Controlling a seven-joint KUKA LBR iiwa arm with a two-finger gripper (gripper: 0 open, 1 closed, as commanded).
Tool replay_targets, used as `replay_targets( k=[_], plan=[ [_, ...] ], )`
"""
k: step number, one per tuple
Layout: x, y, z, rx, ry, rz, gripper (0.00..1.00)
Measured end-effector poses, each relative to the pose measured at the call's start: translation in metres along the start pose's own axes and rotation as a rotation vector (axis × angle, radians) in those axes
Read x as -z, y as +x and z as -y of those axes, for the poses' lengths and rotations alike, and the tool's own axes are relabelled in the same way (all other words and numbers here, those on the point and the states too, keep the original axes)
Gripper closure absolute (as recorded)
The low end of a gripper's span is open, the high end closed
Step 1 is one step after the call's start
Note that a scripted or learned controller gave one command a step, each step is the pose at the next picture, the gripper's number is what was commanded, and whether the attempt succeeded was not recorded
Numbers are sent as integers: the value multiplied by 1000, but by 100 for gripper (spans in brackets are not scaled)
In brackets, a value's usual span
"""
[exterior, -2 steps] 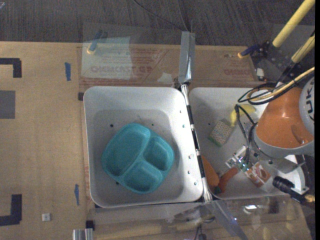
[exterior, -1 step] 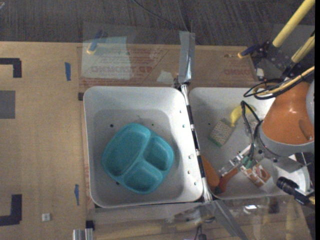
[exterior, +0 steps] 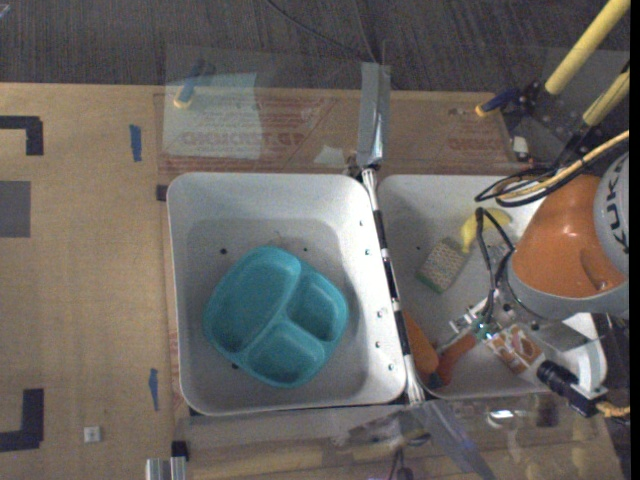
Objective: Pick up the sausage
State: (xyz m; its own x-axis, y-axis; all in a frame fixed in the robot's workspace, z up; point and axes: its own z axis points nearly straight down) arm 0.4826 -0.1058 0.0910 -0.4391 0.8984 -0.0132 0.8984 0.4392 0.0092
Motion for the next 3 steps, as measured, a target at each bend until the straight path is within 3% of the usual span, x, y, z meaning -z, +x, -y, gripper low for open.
replay_targets(
  k=[1,2,3],
  plan=[
    [9,1,0,-2,-1,-4,100],
    [9,1,0,-2,-1,-4,0],
    [1,0,-4,149,-8,9,0]
  ],
)
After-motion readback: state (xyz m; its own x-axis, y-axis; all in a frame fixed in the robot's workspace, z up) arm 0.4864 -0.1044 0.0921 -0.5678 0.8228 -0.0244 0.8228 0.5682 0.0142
